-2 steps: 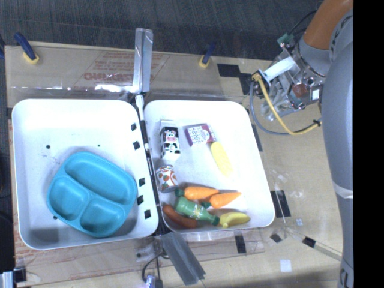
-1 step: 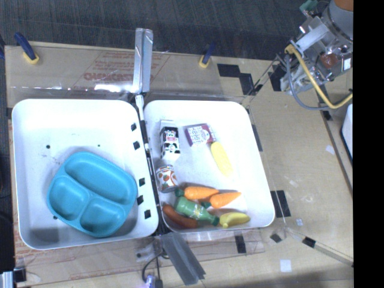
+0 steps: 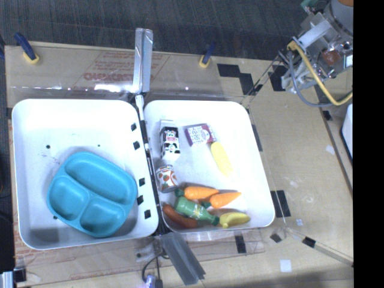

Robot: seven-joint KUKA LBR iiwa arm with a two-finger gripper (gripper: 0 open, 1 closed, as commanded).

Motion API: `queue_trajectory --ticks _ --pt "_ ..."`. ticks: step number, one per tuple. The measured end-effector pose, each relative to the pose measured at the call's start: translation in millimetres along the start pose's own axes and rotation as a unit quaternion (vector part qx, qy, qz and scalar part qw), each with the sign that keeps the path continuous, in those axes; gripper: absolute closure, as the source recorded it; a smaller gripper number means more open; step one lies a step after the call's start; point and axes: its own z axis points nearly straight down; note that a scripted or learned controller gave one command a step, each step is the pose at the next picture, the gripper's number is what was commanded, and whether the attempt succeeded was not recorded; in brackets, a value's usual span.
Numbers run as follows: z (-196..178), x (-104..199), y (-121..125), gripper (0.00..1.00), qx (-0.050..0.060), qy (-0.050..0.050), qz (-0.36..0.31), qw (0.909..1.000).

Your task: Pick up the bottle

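The bottle (image 3: 193, 210) is small and green and lies on its side near the front wall of the right bin (image 3: 255, 138). It is wedged between an orange carrot (image 3: 200, 192) behind it and a red sausage-shaped piece (image 3: 177, 218) in front. A second carrot (image 3: 225, 199) and a yellow piece (image 3: 234, 219) touch its right end. My gripper (image 3: 307, 56) hangs at the upper right, outside the bins, high above the bench and far from the bottle, with cables looping around it.
The right bin also holds a small milk carton (image 3: 170, 140), a purple packet (image 3: 198, 134), a yellow corn-like piece (image 3: 221, 158) and a little can (image 3: 165, 177). A blue divided plate (image 3: 90, 192) lies in the left bin (image 3: 36, 116). A metal bar (image 3: 143, 62) stands behind the divider.
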Motion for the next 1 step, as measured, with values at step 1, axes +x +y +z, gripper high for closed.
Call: queue_trajectory --ticks 1 --pt "-8.8 1.9 -1.9 1.00 0.001 -0.001 -0.005 1.0000"
